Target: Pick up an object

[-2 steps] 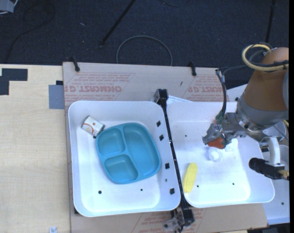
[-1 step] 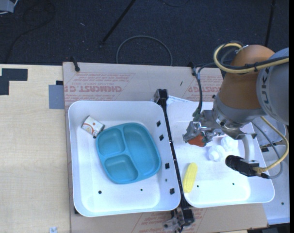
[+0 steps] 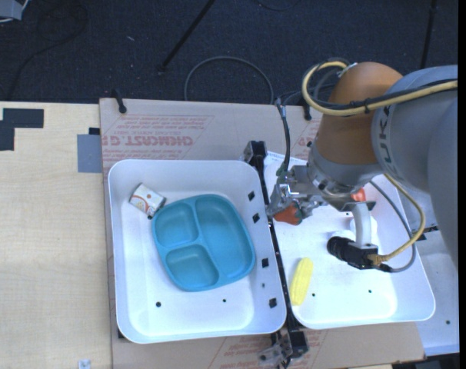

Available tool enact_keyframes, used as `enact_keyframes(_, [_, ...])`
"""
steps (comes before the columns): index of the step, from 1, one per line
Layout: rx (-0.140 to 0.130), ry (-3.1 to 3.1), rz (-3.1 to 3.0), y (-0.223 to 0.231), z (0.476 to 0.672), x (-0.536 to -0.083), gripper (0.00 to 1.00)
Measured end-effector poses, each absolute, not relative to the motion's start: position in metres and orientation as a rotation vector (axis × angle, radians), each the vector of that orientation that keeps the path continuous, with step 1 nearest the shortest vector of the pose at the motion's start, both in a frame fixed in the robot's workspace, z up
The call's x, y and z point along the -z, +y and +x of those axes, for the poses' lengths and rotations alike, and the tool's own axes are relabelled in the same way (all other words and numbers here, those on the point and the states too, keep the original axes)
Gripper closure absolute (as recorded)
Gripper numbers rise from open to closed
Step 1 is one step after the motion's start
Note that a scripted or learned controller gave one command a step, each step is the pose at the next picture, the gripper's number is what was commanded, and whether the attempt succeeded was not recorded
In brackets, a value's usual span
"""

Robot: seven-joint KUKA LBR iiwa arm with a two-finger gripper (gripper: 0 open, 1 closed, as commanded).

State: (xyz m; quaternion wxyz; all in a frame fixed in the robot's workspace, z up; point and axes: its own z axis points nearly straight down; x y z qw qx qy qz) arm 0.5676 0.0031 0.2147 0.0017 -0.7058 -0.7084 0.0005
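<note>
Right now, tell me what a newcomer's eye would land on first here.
The blue divided plate stands out most, filling the middle of the left bin. Next comes the grey arm's orange band, reaching in above the right bin. A yellow corn cob lies near that bin's left wall, and a small white carton sits by the plate's upper left corner.

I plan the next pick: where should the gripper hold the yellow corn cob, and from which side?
Probably take the yellow corn cob across its middle, coming from above. It lies flat and long in the right bin, with bare floor on both long sides.
</note>
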Motion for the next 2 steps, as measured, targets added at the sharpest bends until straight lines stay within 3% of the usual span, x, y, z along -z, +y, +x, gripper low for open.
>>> enact_keyframes(2, [-0.002, -2.224, -2.214, 0.109, 0.588, -0.217, 1.00])
